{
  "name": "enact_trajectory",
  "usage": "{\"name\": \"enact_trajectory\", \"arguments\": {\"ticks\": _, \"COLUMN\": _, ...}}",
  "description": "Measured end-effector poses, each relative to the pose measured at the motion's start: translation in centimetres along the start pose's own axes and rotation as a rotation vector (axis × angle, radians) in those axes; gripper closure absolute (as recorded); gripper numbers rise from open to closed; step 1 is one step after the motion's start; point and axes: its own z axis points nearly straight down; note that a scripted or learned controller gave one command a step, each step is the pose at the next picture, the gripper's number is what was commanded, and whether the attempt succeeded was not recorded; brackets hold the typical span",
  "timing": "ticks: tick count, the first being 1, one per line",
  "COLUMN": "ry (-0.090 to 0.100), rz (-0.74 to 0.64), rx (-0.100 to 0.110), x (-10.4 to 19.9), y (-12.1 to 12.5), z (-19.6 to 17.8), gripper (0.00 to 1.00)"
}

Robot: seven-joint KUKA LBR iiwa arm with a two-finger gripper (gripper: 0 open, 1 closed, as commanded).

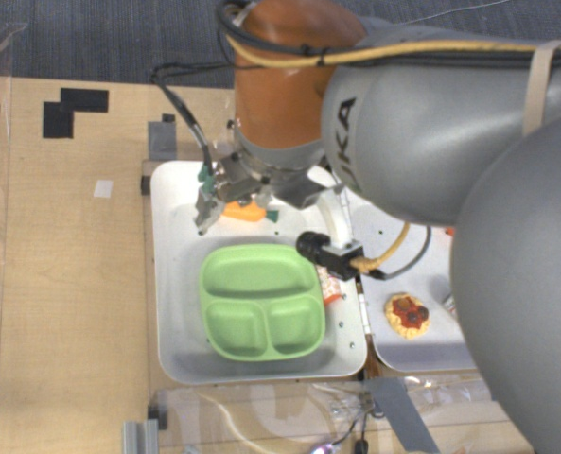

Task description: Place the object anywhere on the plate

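Nearest the bottom edge of the left bin [171, 348] lies the green plate [261, 301], a three-compartment tray with nothing on it. In the right bin [422, 357], near its left wall, sits a small round pastry with red topping [408, 315].

Farther back, toward the left bin's far wall, an orange object [243, 213] lies on the white floor, just beyond the plate's far rim. The gripper [225, 192] hangs right over it, one finger coming down at its left end. I cannot tell how the jaws stand.

This looks like the pick-up step, not yet the carry. Next it needs a firm grasp, a lift, then a short move toward the near edge over the plate.
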Motion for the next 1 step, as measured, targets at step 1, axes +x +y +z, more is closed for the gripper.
{"name": "enact_trajectory", "arguments": {"ticks": 1, "ry": 0.001, "rz": -0.013, "rx": 0.001, "x": -5.63, "y": -4.48, "z": 3.70, "gripper": 0.00}}
